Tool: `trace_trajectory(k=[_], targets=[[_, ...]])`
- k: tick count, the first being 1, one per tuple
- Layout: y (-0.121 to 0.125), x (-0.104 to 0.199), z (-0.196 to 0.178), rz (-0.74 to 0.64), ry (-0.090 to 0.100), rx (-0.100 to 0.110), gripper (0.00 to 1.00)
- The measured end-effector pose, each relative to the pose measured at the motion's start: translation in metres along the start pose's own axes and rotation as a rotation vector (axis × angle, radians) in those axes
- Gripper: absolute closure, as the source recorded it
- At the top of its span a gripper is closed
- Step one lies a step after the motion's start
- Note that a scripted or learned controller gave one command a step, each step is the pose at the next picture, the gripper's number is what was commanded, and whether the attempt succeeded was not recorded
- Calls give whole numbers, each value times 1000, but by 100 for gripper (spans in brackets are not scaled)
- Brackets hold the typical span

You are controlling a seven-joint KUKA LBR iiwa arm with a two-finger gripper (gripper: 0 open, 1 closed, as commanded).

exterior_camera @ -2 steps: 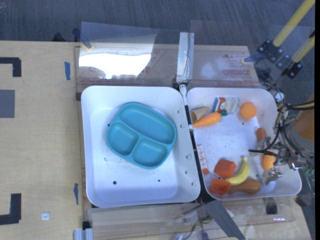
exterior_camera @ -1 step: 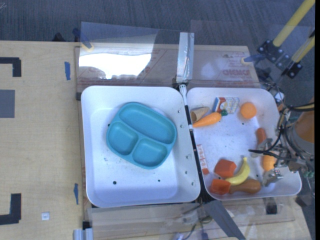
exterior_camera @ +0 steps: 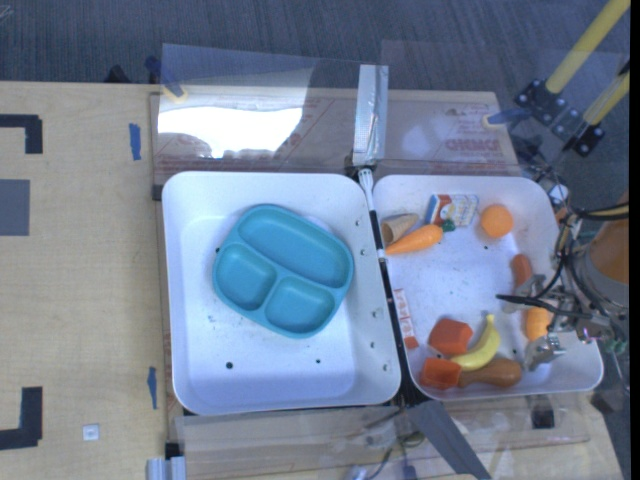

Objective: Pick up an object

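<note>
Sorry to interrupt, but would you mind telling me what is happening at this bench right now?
A robot arm is reaching in from the right, with its gripper low over the right edge of the right bin. That bin holds toy food: a banana, a carrot, an orange and more. The left bin holds a blue divided plate. I cannot see anything held in the gripper.

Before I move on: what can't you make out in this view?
- Gripper: cables and glare at the right bin's edge hide its fingers.
- Arm: cut off by the frame's right edge.
- Carton: label too small to read.
- Orange piece beside the gripper: partly covered by cables.
</note>
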State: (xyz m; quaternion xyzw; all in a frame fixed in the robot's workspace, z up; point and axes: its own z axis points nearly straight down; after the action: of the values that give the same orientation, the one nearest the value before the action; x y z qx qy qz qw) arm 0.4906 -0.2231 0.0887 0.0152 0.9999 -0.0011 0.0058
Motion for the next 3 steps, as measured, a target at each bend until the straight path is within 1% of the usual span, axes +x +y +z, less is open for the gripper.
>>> trace_trajectory(k=[1, 2, 3], targets=[[5, 4, 0, 106, -1, 1, 0], [9, 4, 0, 183, 1, 1, 0], [9, 3, 0, 226, 0, 0, 0]])
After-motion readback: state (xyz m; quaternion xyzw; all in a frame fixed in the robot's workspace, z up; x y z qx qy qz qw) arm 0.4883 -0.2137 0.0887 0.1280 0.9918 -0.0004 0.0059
